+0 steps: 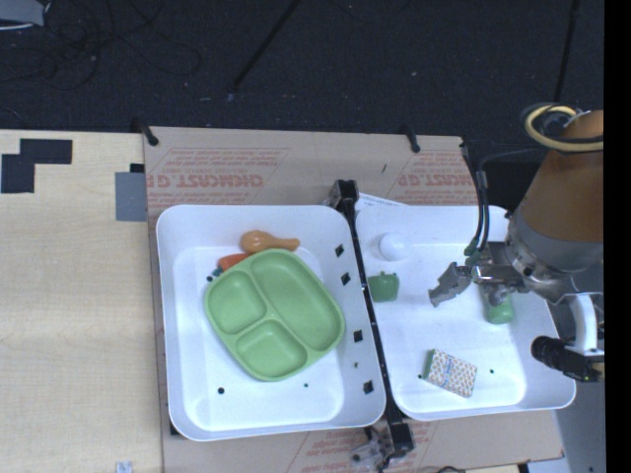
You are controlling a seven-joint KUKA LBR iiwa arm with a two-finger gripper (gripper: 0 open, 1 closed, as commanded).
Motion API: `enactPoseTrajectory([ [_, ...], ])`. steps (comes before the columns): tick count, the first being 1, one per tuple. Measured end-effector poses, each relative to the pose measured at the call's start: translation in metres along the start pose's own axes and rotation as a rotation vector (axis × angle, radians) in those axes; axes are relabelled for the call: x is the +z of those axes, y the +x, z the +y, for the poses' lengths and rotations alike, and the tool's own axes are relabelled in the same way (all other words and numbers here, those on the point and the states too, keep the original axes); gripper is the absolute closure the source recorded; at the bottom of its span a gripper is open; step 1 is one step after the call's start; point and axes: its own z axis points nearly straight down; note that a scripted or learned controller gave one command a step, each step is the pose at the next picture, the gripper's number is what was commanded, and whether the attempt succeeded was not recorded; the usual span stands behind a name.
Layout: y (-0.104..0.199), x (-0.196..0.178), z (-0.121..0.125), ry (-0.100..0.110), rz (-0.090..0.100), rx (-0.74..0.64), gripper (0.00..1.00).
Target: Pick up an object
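Hovering over the right bin [513,387] w/ jaws spread wide & holding nothing, the gripper [471,284] sits near its right edge, just beside a green object [500,311], patterned packet [452,373] near front edge.

1. The flat brown cardboard sheet [296,170] lying under the two shallow white bins carries red printed lettering behind the left white bin [187,264]; it appears upside down and mirrored and reads roughly as "GKN CHEP".
2. The same red print repeats on the cardboard behind the right white bin [532,387], again reversed.
3. Fainter red print shows on the cardboard's near edge, too small to read.
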Motion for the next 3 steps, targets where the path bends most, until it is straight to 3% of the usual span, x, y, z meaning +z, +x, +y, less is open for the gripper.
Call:
enactPoseTrajectory([
  [2,0.012,0.120,0.005,0.004,0.001,0.003,0.00],
  [3,0.013,0.154,0.004,0.002,0.000,0.001,0.00],
])
